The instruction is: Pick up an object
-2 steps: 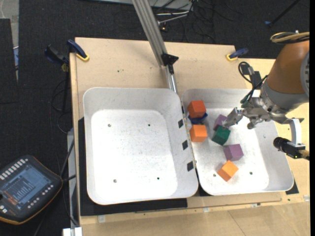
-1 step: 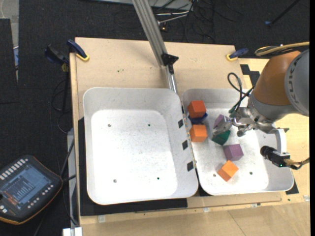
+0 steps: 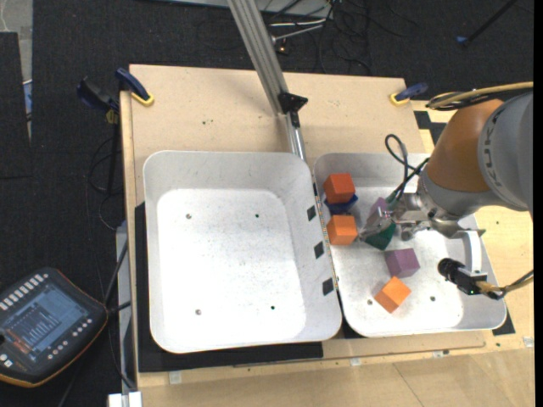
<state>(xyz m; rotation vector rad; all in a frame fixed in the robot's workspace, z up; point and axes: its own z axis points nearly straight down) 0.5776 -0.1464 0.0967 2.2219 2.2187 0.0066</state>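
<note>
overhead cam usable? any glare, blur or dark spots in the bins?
Camera view: lighting is even and the white bins show no blown-out glare; blocks stay sharp, e.g. the orange cube and the purple block. The arm's wrist throws a soft shadow around the pincer, muddying the dark green block there. The floor is dark.

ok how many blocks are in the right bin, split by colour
orange: 3
purple: 1
blue: 1, mostly hidden under the top orange one
dark green: 1, right at the gripper
total: 6 visible; the arm may hide more
</note>
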